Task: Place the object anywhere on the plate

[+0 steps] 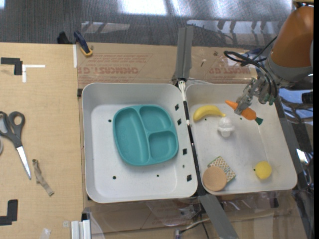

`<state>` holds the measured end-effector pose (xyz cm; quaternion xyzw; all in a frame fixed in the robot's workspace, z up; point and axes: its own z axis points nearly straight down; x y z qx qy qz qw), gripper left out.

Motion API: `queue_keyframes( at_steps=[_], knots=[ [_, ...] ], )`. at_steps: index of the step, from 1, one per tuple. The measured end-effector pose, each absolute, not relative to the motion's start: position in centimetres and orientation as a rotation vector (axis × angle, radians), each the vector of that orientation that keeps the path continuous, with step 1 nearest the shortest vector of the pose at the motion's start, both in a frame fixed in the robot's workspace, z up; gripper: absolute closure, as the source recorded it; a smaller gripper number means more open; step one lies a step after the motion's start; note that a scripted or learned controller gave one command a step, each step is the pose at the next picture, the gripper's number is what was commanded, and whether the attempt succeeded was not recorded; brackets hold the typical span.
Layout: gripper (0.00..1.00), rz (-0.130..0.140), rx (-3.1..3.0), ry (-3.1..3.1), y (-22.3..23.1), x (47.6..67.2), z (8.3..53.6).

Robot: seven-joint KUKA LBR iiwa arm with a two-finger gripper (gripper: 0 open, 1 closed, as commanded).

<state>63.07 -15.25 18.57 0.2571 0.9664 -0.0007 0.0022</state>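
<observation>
Resting on cardboard: two white bins (99, 148) | teal plate (146, 134) left | fingers (244, 106) clamped on carrot (245, 111)

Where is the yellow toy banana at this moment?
The yellow toy banana lies in the right white bin, near its upper left corner in the camera view, just above the small white toy and left of the orange toy carrot.

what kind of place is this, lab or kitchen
Likely a robotics lab bench: two white bins sit side by side on cardboard, toy food such as a banana lies inside one, and scissors lie nearby.
</observation>
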Motion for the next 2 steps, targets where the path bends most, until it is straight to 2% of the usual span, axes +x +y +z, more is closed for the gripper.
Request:
queue_keyframes(
  at_steps=[1, 2],
  knots=[
    [1.00, 0.001, 0.570, 3.087, 0.0, 59.6, 20.8],
    [1.00, 0.001, 0.092, 3.138, 3.3, 55.1, 24.8]
  ],
)
